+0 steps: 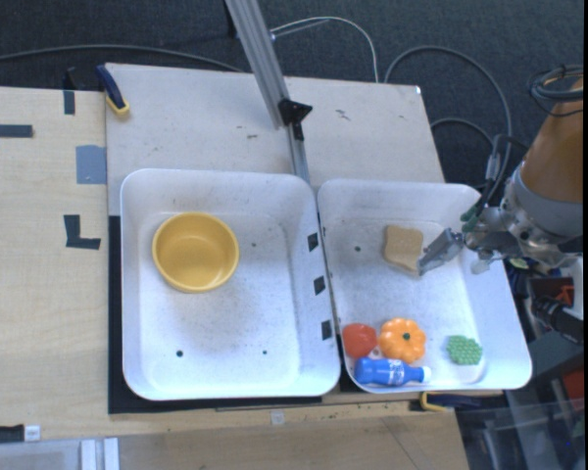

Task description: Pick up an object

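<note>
In the right bin (490, 302), a tan bread-like block (403, 247) lies near the middle. My gripper (437, 254) reaches in from the right and is low over the bin, its tip right beside the block's right edge. Whether it touches the block cannot be made out. Along the bin's front edge lie a red piece (360, 340), an orange pumpkin (403, 340), a blue bottle (390, 371) and a small green piece (464, 350). A yellow bowl (196, 251) sits upright in the left bin (225, 360).
A slanted metal pole (265, 47) rises behind the bins, ending at a black clamp (294, 112). A blue and yellow tool (113, 88) lies at the back left of the bench. Cables (451, 86) loop behind the right bin.
</note>
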You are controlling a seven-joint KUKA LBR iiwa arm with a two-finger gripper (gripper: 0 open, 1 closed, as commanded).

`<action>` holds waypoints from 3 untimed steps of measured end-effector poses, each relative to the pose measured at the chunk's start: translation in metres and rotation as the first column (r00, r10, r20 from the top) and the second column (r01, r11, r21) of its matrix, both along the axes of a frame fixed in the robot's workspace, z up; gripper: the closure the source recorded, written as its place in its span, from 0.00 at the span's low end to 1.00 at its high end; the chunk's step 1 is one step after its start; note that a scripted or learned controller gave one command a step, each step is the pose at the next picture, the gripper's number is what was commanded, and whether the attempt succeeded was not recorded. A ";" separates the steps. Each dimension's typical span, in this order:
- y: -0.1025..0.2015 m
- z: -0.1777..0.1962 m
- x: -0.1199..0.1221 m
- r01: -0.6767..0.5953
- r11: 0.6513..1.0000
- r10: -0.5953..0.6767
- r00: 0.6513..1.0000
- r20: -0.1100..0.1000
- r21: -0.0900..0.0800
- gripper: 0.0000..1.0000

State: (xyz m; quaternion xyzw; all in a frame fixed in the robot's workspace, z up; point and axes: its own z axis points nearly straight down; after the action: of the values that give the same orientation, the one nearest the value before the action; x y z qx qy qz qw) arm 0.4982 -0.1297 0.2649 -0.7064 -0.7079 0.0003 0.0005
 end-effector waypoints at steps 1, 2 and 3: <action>0.000 0.000 0.000 0.000 1.000 0.000 1.000 0.000 0.000 0.00; 0.005 -0.064 0.000 0.001 1.000 -0.001 1.000 -0.007 0.001 0.00; 0.011 -0.125 0.004 0.000 1.000 0.000 1.000 -0.007 0.001 0.00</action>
State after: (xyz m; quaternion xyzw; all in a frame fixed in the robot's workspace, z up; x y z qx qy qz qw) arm 0.5024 -0.1190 0.1402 -0.7065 -0.7077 0.0025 0.0035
